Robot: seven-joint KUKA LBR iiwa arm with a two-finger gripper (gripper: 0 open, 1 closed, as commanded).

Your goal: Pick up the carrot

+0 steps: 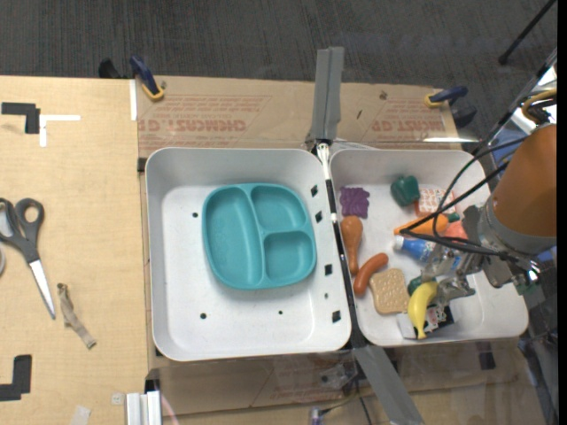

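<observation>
banana: yellow, curved, smooth toy, near in the right bin.
bread: flat tan slice, bumpy top.
gripper: low over the right bin, near the banana. I cannot tell its state.
sausage: red-orange, short, round ends.
carrot: orange, long, pointy, partly behind cables, far right bin. Likely light, hard, slippery plastic. Best grabbed across the thick end.
plate: teal, smooth, three parts, left bin.
grapes: purple, lumpy.

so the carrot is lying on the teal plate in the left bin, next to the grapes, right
Not quite. The camera view shows the carrot lying in the right bin, by its left wall, not on the teal plate. It is next to the grapes.
</observation>
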